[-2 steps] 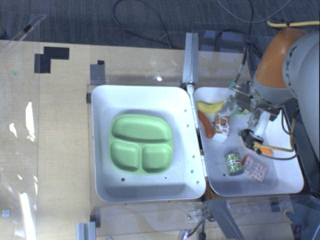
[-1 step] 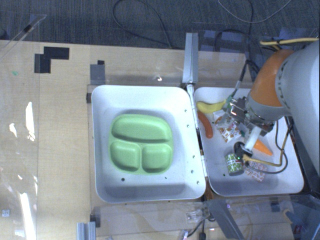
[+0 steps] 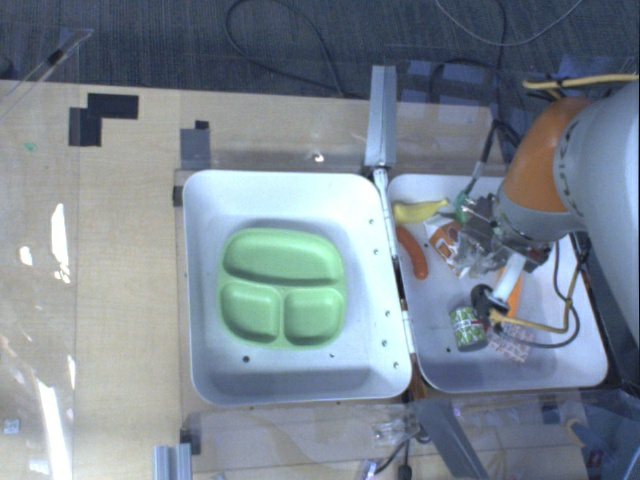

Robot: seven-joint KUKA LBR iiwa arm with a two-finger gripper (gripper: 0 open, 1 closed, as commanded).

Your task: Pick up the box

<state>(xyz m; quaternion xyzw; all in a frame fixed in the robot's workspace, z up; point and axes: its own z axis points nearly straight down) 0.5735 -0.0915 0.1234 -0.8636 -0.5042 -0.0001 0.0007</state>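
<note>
Hovering at right, the grey two-finger gripper (image 3: 478, 258) overhangs the glossy crinkled box (image 3: 447, 243); finger state unclear.

We see a robotics lab, not a home. The pale wooden tabletop (image 3: 110, 298) carries two shallow white bins (image 3: 200, 268) fixed side by side with metal brackets (image 3: 380, 118), and black tape marks (image 3: 100, 116) are stuck on its surface. Loose black cables (image 3: 300, 28) lie on the dark grey carpet (image 3: 150, 18) behind it. A large grey arm (image 3: 600, 168) with an orange band (image 3: 535, 158) reaches over the right bin.
</note>
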